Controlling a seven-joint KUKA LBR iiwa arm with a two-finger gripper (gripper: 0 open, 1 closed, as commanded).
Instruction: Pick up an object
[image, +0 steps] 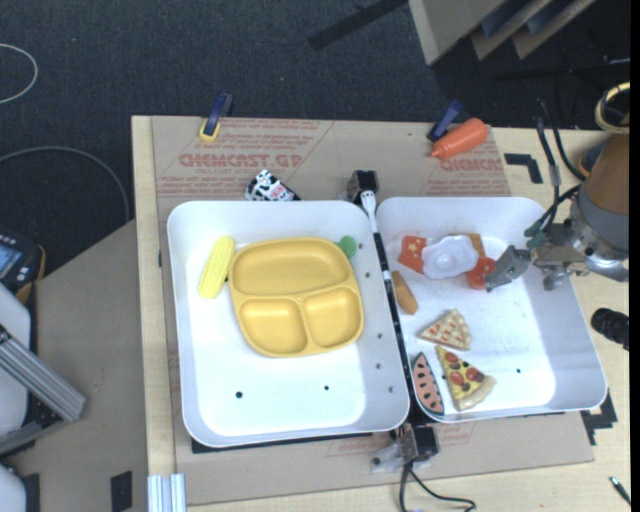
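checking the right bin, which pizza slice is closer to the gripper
The upper pizza slice, mid-bin, is closer to the gripper; the other slice lies by the front edge beside the watermelon slice.

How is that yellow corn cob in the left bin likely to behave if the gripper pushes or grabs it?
The corn cob looks long and rounded, so it would probably roll sideways if nudged. It lies close beside the yellow divided plate, which may block a finger on that side. It looks like a plastic toy, so likely stiff and light, and perhaps slippery.
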